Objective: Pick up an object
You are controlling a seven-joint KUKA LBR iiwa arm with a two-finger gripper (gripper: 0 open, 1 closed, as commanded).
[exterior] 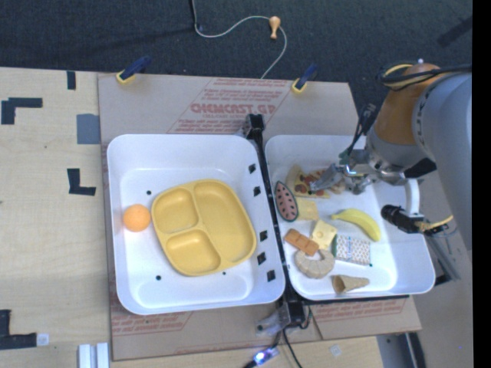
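Observation:
The right bin [399, 278] holds several toy foods: a yellow banana [359, 221], a watermelon slice [286, 202], a pale cheese block [323, 234], an orange biscuit [301, 241], a round tan bread piece [315, 264], a patterned white packet [353, 249] and a cone-shaped wedge [349, 284]. My gripper [331, 178] hangs low over the far part of this bin, right above a reddish food piece [310, 181]. The arm comes in from the right.
The left bin [130, 282] carries a yellow three-part tray [203, 226] and an orange ball [136, 218] beside its left side. A black divider clip [253, 126] sits where the bins meet. A cable [230, 27] lies beyond the bench.

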